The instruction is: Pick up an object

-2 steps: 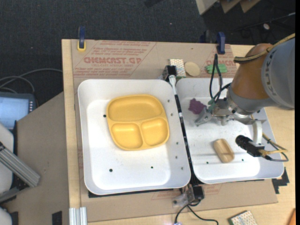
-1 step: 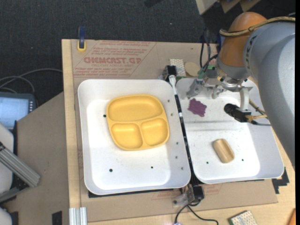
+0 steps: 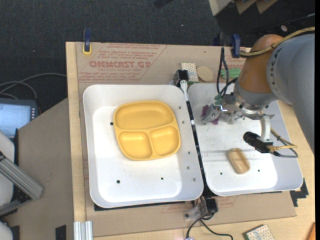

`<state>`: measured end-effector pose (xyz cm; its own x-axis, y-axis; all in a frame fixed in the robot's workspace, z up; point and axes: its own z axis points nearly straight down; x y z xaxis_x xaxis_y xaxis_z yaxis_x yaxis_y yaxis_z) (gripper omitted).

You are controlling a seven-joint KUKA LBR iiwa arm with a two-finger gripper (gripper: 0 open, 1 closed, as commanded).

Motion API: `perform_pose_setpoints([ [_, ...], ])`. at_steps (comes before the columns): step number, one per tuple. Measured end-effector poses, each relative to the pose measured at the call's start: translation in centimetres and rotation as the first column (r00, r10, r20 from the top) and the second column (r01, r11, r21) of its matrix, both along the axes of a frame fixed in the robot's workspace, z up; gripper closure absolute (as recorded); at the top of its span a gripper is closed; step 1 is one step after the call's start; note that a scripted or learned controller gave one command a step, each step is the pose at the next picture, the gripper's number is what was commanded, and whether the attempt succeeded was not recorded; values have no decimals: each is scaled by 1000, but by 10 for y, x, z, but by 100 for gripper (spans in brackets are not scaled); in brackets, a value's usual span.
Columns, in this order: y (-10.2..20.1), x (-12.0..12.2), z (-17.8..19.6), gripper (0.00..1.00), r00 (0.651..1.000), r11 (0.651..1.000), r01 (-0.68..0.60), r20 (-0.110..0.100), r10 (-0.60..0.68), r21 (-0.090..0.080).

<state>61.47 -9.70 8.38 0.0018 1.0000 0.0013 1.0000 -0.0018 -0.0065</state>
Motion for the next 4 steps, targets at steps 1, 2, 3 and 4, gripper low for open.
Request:
perform_pose_setpoints([
  [1,5,40,1,0,1000,1000,-4,12,4,-3],
  [2,-5,-8,1,0,1000,1000,0,1,0,-1],
  [3,-1,55,2,0,1000,1000,-5,14,5,-3],
  [4,46,-14,108,0,1000,1000,-6,11,6,2],
])
